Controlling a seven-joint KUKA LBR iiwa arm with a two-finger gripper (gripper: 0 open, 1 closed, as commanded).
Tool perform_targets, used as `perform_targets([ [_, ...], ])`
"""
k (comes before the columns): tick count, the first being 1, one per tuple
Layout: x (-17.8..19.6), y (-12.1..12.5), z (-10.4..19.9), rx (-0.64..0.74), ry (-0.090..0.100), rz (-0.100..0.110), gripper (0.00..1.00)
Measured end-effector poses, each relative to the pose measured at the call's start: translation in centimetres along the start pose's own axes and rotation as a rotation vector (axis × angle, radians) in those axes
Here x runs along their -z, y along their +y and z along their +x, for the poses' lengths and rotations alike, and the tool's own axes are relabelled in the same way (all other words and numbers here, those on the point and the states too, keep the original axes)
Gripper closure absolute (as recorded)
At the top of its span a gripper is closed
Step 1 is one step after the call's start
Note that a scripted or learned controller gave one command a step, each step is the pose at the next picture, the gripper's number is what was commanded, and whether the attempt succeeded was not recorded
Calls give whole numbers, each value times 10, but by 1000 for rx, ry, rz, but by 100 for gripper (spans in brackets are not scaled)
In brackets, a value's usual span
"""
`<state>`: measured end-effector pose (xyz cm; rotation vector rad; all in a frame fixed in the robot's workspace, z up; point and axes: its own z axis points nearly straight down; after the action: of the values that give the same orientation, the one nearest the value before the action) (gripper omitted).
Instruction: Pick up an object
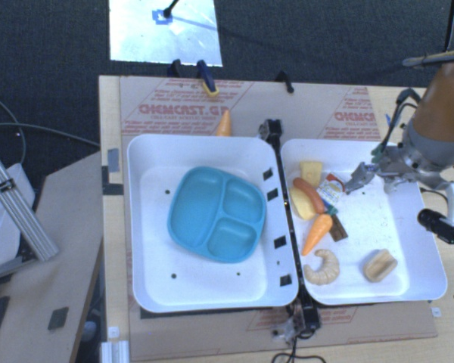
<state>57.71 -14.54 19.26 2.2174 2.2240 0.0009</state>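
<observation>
gripper (356,181) hangs over the right bin (408,286), tip just beside the food pile; can't tell how it's set. nothing seen held, so i'd judge it's the approach step. nearest targets: hot dog (309,196), carrot (316,234) and a small packet (331,191). next move needs a drop onto one item, clear of its neighbours. board behind the bins reads "chemcast gp", mirrored.

Grey arm (431,146), orange band (448,100), metallic end effector (360,178).
</observation>
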Motion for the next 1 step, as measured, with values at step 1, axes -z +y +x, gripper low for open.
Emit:
perform_targets([
  [1, -109, 69, 61, 8, -4, -13, 0],
])
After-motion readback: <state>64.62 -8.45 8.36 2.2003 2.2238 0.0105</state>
